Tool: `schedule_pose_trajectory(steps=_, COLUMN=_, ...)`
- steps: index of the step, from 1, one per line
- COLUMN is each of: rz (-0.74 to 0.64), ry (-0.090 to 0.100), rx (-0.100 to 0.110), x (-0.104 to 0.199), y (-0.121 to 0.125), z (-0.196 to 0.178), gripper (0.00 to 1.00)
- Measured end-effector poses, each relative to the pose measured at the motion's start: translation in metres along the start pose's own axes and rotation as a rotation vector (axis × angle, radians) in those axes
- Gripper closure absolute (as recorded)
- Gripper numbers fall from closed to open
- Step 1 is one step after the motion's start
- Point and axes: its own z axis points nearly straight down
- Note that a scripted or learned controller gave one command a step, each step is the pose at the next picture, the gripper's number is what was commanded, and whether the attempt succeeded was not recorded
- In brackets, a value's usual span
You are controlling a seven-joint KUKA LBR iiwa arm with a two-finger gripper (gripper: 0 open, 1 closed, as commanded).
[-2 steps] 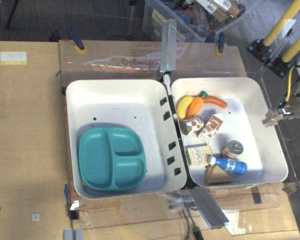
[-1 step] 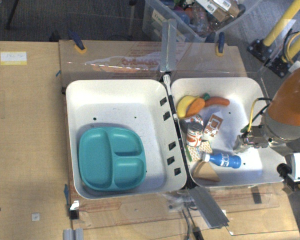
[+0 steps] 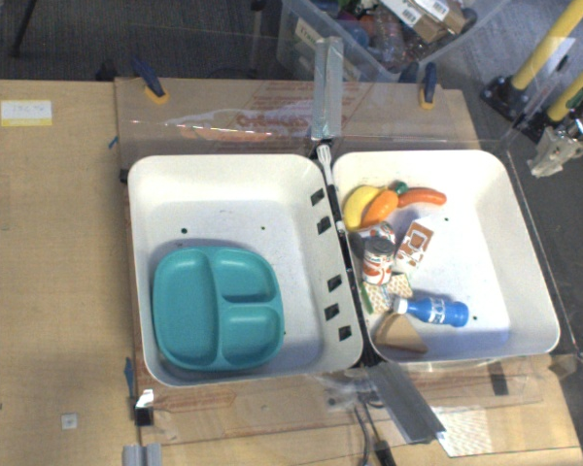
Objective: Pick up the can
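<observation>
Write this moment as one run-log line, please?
gripper: right edge, outside bins | can: right bin, by divider, among clutter, not held | left bin: teal tray | pick: not started

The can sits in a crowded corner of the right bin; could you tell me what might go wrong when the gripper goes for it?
The can stands close to the divider, leaving little finger room. A small box and the yellow fruit crowd it, so fingers might catch them instead. The gripper must travel from beyond the bin's right rim.
</observation>
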Motion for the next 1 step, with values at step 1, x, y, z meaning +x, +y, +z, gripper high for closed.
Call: schedule_pose_trajectory(steps=1, rz=-0.004, ry=-0.004, rx=-0.005, x=0.0012, y=0.0017, z=-0.0120, gripper=1.00)
